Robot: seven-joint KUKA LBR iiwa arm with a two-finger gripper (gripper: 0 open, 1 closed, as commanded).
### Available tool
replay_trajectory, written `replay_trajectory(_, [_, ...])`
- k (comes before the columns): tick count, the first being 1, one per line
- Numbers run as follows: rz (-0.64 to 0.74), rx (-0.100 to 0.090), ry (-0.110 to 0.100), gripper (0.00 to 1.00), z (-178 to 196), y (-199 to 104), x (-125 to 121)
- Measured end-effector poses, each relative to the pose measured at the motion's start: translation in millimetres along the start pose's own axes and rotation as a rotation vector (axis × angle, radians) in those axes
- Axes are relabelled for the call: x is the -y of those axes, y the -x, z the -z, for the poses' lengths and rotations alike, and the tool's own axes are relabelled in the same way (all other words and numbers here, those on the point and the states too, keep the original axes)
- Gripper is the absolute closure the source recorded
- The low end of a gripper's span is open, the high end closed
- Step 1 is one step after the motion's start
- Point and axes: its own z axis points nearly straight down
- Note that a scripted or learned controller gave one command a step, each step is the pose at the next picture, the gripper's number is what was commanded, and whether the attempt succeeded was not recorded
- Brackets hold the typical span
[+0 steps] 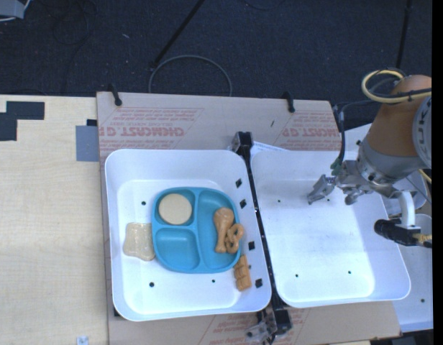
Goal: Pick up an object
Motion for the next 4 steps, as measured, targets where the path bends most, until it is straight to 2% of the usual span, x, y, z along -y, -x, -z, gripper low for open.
replay_trajectory(1, [-0.001,0.001,0.002,1.00,12,1,0])
replay_trajectory(2, [0.001,0.003,0.010,1.00,76,1,-2])
replay_trajectory(3, [0.001,0.003,0.008,1.00,121,2,-2])
replay_trajectory(4, [0.005,-0.001,0.003,1.00,109,-58,-6])
